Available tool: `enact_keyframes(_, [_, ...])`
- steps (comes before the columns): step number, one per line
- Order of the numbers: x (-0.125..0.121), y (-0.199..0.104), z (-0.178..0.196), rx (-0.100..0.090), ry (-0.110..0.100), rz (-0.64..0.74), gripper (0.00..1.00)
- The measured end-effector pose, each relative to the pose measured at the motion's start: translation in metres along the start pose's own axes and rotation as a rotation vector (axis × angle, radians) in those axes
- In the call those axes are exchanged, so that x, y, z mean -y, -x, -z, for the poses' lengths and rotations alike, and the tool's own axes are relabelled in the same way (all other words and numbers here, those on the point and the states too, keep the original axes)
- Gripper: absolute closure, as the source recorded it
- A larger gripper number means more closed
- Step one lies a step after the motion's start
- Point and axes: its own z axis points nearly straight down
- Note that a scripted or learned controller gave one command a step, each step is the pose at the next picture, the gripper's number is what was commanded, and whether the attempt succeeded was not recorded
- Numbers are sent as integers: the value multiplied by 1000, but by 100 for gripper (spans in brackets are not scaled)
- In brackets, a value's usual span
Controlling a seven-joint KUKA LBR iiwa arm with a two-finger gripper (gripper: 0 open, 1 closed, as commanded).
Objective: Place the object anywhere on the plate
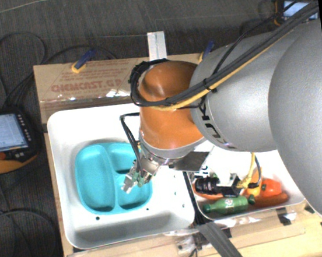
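A turquoise divided plate (100, 177) lies in the left white bin (73, 224). My gripper (134, 181) hangs over the plate's right edge, above the smaller compartments. The arm's orange band and grey body cover the view just behind it. I cannot make out any object at the gripper's tip. In the right bin (300, 199) lie a green bottle (227, 205), a red and orange toy vegetable (269, 190) and a thin orange piece (208, 194).
The arm hides most of the right bin. A cardboard sheet (84, 82) lies behind the left bin. A teach pendant (3, 137) rests on the floor to the left. White bin floor shows around the plate on its left and front.
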Motion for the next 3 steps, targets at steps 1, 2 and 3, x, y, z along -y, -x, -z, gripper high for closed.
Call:
enact_keyframes(1, [-42,-46,-55,0,-1,214,100])
enact_keyframes(2, [-42,-46,-55,-1,0,213,0])
enact_keyframes(3, [0,3,-122,-3,11,45,0])
